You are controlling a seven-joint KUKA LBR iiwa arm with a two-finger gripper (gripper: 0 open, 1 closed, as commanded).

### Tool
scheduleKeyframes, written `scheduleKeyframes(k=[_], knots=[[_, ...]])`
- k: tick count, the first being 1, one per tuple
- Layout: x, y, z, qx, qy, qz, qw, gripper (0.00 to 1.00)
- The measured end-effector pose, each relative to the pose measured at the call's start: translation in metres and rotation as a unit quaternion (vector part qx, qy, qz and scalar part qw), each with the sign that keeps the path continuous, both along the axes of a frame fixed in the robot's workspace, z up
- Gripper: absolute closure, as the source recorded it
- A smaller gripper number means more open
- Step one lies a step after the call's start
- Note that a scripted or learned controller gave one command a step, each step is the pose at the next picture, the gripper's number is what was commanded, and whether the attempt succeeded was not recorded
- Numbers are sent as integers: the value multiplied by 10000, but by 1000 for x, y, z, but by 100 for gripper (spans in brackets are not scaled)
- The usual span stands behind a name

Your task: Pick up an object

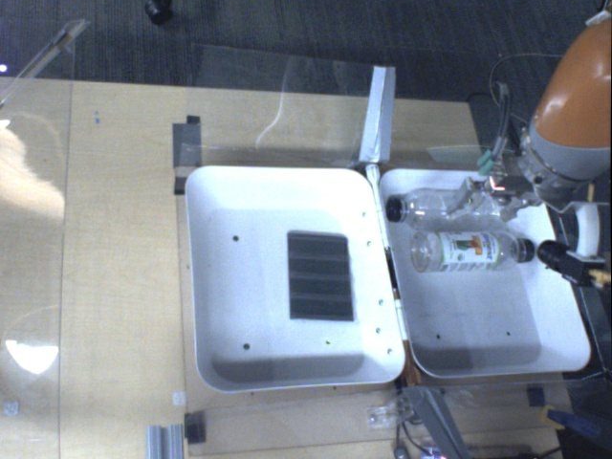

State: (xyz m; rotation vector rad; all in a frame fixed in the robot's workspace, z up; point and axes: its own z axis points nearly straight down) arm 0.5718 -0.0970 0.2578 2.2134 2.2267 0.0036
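Two clear bottles lie on their sides in the right bin (497, 347), in its far half. The nearer bottle (469, 251) has a label with green and orange print; its long axis runs left to right across the bin, its dark cap pointing right, toward the arm. The far bottle (435, 206) lies just behind it, close to parallel but slightly tilted, its dark cap pointing left at the wall between the bins. The two are close together; whether they touch cannot be told. The claw (497, 187) hangs over the right end of the far bottle, near the bin's far rim, and cables and glare hide its fingers. The left bin (220, 256) holds a dark ribbed pad (320, 275) lying flat in its middle. Both bins rest on the wooden desk (105, 256).
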Motion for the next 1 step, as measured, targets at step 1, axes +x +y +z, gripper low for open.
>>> scheduleKeyframes(k=[1], knots=[[2,1,11,0,-28,18,10000,100]])
